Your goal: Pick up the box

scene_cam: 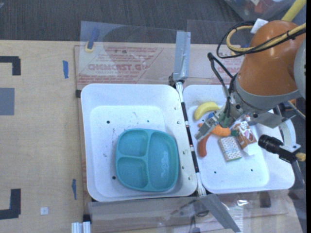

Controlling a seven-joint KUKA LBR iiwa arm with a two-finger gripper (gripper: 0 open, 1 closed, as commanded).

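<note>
Nearest the camera, at the bottom edge: grey clamp hardware (204,210) along the counter (39,130) front, around 6 o'clock.

Left bin (92,101): teal divided tray (147,160) lying flat toward the bin's 5 o'clock corner, 3 compartments, nothing in them.

Right bin (233,178): near half is bare white. The box (230,148) is small w/ a checkered face, lying flat approx. bin centre, tilted a bit. Touching it at its 2 o'clock side is a red-and-white packet (245,134). At the box's 9 o'clock, an orange carrot-like toy (204,144) curves down toward the divider betw. bins. Further back, at the bin's 11 o'clock, a yellow banana (206,108).

Pincer (214,123) sits low over the right bin, just past the carrot toy and beside the banana, at the box's 10 o'clock. Box is apart from it, not betw. the fingers. Open or closed: can't tell, the fingertips are too blurred and cluttered.

Arm (269,57): big orange dome at 2 o'clock, hiding the bin's far right part; black cables (228,42) loop off its left.

Farthest: clear plastic sheet (131,57) w/ red print behind the left bin, at 12 o'clock.
</note>
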